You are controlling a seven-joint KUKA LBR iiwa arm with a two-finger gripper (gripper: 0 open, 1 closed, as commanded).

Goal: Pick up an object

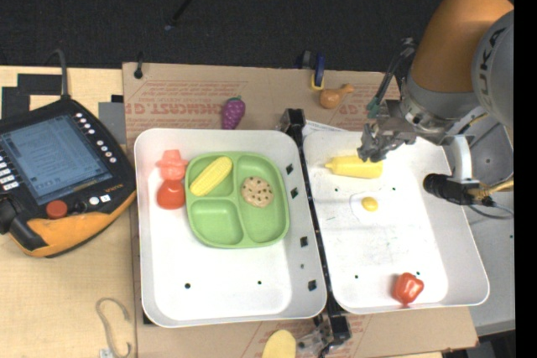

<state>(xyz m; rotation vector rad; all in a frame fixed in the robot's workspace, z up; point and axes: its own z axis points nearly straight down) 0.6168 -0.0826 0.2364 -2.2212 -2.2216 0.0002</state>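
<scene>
Control pendant (54, 172): rests at the bench's left edge, screen facing up.
Left bin (168, 281): carries a green divided tray (237, 201) in its upper half.
Red toy (170, 179): stands near the left bin's left wall, just beside the tray.
Corn cob (209, 175): lies in the tray's upper-left compartment.
Cookie (257, 192): lies in the tray's upper-right compartment.
Purple grapes (233, 111): lie on the cardboard beyond the left bin's far edge.
Right bin (453, 272): touches the left bin along a shared wall.
Yellow bottle (355, 168): lies on its side near the right bin's far-left corner.
Yellow piece (368, 203): small, lies near the bottle, toward the bin's centre.
Red pepper (407, 287): sits near the right bin's near edge.
Arm (457, 46): reaches in from the right, wrist bent down over the right bin's far edge.
Gripper (372, 152): points down, tips at the bottle's right end; finger state cannot be determined, and no grasp is visible.
</scene>
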